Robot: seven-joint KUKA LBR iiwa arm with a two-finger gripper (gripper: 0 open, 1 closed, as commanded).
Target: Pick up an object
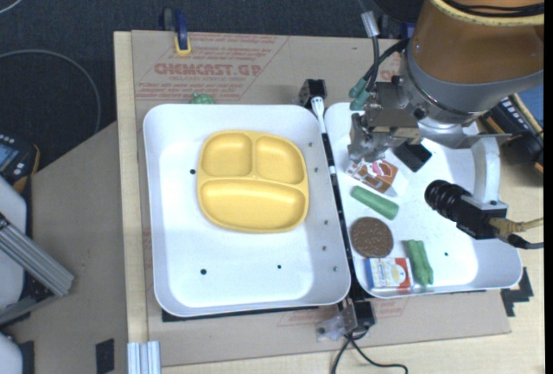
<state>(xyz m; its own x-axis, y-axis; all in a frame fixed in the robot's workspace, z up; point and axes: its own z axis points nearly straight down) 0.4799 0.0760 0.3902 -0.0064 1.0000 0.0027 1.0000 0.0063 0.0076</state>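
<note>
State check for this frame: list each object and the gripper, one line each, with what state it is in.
gripper: low in the right bin, above the red and white packet, nothing seen held.
yellow divided plate: upright, flat in the left bin.
red and white packet: lying under the gripper.
green cylinder: lying on its side.
brown disc: lying flat.
small carton: lying flat at the bin's front edge.

A small red-and-white packet (375,174) lies flat near the back of the right bin (492,273). Just in front lie a green cylinder (375,204), a brown round disc (371,237), a red-and-white carton (389,274) and a green stick (420,262).
</note>
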